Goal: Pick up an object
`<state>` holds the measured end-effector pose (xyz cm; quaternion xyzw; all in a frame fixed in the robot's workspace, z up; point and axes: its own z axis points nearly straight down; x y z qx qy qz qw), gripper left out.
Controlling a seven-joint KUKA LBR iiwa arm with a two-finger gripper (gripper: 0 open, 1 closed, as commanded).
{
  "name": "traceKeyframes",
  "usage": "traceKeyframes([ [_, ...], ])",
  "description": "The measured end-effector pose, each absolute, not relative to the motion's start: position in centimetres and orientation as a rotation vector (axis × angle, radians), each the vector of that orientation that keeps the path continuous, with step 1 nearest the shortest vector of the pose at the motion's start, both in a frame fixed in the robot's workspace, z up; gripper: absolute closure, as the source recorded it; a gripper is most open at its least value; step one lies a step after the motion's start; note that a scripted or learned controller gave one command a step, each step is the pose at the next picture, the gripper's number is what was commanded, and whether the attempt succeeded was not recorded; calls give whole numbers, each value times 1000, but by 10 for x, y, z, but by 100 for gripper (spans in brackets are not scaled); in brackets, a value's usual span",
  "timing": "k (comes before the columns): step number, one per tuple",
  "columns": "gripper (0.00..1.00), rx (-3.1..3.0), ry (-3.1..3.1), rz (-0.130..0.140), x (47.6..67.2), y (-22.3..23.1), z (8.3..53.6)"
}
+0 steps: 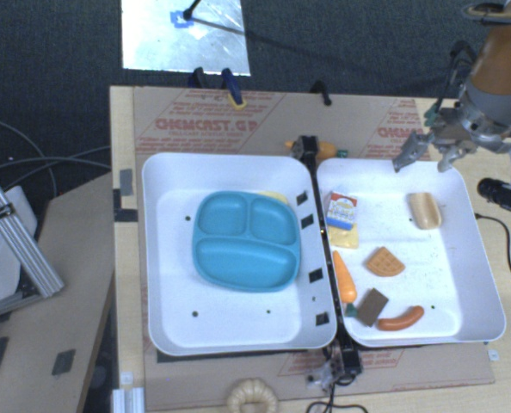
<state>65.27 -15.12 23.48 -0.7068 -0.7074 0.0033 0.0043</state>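
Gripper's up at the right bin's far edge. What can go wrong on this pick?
The gripper, fingers spread, hangs over the right bin's far rim, so a straight descent may hit it. The carrot lies against the divider, leaving little finger room. The brown block and sausage lie close together; a grasp might catch both.

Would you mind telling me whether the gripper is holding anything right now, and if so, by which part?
Nothing is held. The gripper hangs open above the right bin's far rim, with nothing between its fingers; the bun lies apart below it.

Glossy blue plastic tray (246,252); smooth white bins (174,317); matt cardboard (359,114)
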Motion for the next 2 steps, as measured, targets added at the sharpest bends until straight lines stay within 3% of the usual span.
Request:
traceKeyframes([
  [1,0,-2219,-2226,-1,655,-151,243],
  [2,0,-2215,-2227,1,651,-142,189],
])
